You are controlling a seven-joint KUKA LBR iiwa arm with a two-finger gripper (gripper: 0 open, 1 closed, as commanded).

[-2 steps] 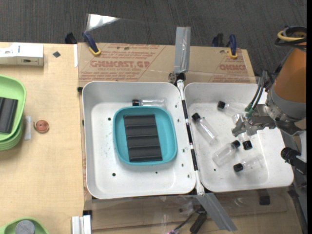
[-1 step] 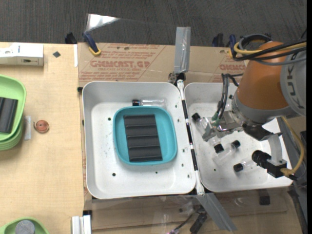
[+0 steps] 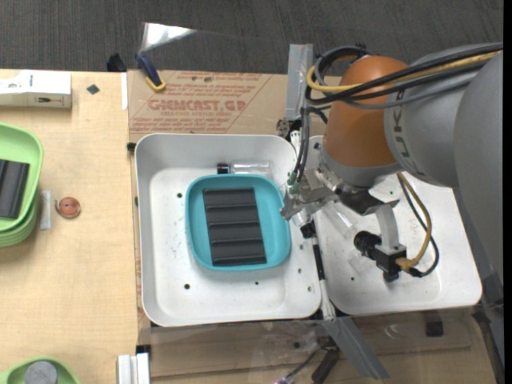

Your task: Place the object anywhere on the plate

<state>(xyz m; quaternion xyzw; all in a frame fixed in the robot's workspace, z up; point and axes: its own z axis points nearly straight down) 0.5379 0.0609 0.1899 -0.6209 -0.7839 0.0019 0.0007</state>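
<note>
The grey arm with its orange band (image 3: pixel 360 114) looms over the teal rectangular plate (image 3: pixel 238 222) — a dark ribbed slab (image 3: pixel 234 226) lies on it, presumably delivered — the gripper (image 3: pixel 298 204) just right; its grip unreadable.

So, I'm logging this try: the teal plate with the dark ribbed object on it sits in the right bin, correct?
Not quite. The camera view shows the teal plate, with the dark ribbed object on it, in the left bin, not the right bin.
</note>
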